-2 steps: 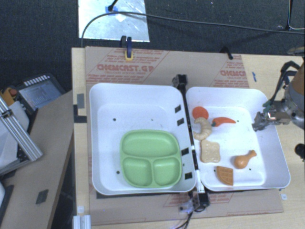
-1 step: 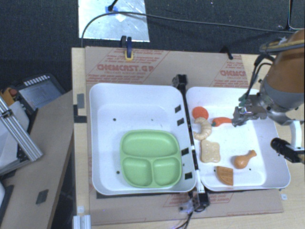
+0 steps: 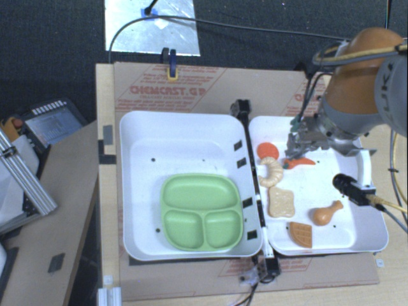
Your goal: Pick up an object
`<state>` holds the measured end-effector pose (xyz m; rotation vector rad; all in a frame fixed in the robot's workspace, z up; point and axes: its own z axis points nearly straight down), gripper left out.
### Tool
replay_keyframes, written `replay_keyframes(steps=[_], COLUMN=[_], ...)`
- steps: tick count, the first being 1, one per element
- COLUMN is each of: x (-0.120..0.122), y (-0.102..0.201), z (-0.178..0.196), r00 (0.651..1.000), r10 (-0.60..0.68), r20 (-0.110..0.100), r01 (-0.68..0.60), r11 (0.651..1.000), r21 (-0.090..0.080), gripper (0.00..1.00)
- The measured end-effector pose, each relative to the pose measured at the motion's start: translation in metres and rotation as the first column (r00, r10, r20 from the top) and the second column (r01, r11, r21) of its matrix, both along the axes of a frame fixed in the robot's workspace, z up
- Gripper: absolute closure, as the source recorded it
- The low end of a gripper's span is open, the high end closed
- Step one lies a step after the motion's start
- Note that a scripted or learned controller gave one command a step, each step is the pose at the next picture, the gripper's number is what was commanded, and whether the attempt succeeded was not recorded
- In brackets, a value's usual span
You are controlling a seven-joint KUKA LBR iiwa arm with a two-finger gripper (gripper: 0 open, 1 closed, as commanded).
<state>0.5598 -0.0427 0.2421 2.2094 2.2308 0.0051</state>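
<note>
The right bin (image 3: 370, 234) holds several toy foods. A red round piece (image 3: 268, 150) lies at its upper left, with a pale curled piece (image 3: 273, 172) just below it. A tan square cracker (image 3: 281, 203), a drumstick (image 3: 326, 213) and an orange wedge (image 3: 301, 234) lie nearer the front. A thin orange-red piece (image 3: 302, 163) lies right of the curled piece. My gripper (image 3: 293, 148) hangs low over the bin's upper middle, directly above the left end of the orange-red piece and just right of the red round piece. The arm's wrist hides part of the bin behind it.
The left bin (image 3: 137, 171) bears a green three-compartment plate (image 3: 201, 212). A black divider (image 3: 250, 164) with clips runs between the bins. A black cylindrical part (image 3: 349, 189) juts in at the right bin's right side. Cables hang above the arm.
</note>
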Motion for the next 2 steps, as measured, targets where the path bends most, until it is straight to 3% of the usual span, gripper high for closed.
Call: replay_keyframes(steps=[1, 2], x=[0.021, 0.023], y=[0.059, 0.108], z=[0.001, 0.001], r00=[1.000, 1.000], r10=[0.001, 0.000], r20=[0.000, -0.001], r01=[-0.001, 0.000], r11=[1.000, 1.000], r21=[0.001, 0.000], gripper=[1.00, 1.00])
